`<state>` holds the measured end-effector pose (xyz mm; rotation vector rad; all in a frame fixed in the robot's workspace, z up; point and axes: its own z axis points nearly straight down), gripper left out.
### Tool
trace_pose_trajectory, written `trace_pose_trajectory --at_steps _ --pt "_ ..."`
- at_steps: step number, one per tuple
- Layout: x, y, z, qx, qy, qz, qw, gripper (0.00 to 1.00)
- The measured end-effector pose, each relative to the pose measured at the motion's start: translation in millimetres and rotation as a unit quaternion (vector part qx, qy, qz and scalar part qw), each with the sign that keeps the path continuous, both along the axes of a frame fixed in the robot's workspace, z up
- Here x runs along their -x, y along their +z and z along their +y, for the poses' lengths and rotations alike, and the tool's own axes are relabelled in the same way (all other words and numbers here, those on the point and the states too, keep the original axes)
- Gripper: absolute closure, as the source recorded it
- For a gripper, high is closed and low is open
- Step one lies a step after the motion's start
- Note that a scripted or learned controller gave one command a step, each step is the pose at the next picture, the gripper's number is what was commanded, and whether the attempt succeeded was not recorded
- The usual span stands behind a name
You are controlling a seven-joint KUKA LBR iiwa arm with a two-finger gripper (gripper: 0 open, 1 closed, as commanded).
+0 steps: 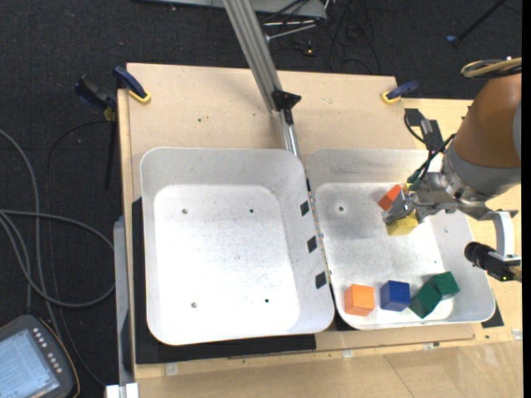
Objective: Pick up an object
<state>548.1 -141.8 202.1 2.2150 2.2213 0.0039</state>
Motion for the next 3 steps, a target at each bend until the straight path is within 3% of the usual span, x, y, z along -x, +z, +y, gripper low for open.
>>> trace_pose_trajectory --at_steps 1,3 --pt "-1 25 0 0.0000 0.000 0.001 1.0000 1.00" --pt "-27 23 110 -0.0014 0.003 0.003 1.0000 1.00"
